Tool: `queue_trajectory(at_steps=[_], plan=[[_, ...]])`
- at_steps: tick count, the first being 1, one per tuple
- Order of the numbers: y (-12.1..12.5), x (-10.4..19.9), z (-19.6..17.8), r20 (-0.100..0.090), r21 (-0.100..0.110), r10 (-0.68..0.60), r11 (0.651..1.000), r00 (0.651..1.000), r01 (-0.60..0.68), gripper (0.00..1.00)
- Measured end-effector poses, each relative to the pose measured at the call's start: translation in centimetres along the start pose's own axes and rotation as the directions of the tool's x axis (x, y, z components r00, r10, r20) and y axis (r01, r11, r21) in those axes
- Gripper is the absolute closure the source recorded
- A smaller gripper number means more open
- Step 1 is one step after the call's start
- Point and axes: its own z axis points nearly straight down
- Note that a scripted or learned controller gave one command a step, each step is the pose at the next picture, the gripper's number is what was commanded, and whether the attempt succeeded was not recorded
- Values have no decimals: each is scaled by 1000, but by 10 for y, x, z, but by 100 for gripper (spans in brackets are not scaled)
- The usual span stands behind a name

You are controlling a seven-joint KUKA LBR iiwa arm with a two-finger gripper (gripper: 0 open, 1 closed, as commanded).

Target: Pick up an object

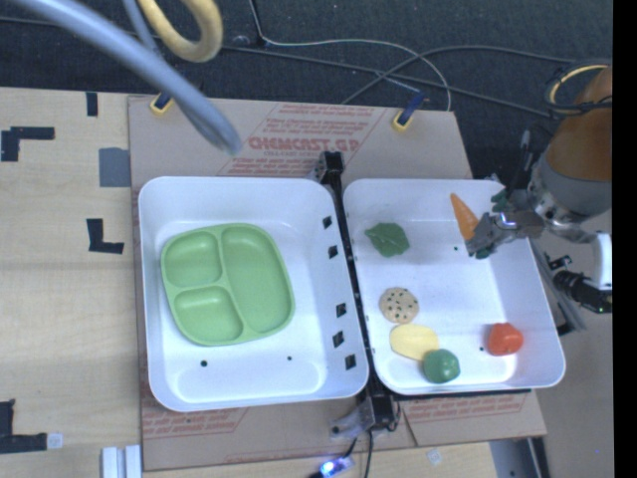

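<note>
The right bin (448, 287) holds several small objects: an orange carrot (463, 213) near the far right, a green leafy piece (386, 237), a chocolate-chip cookie (399, 305), a yellow lump (413, 341), a green ball (440, 365) and a red-orange tomato-like piece (505, 339). My gripper (488, 239) hangs over the right bin's far right side, its dark fingers just right of the carrot's lower end. Nothing shows between them.
The left bin (179, 366) carries a green divided plate (227, 282). A black clip strip (343, 277) runs between the bins. A grey pole (139, 53) and a yellow hose (184, 8) cross the top left. Cables lie behind the bins.
</note>
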Motion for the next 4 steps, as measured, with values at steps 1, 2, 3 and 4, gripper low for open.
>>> queue_trajectory(at_steps=[1, 2, 3, 4], plan=[[1, 0, -13, -1, 3, 0, 1000, 1000, 0, 100], [6, 65, -16, -3, 4, -5, 1000, 1000, 5, 100], [9, 115, -7, -2, 6, -4, 1000, 1000, 4, 100], [12, 159, -7, -2, 5, -3, 1000, 1000, 3, 100]])
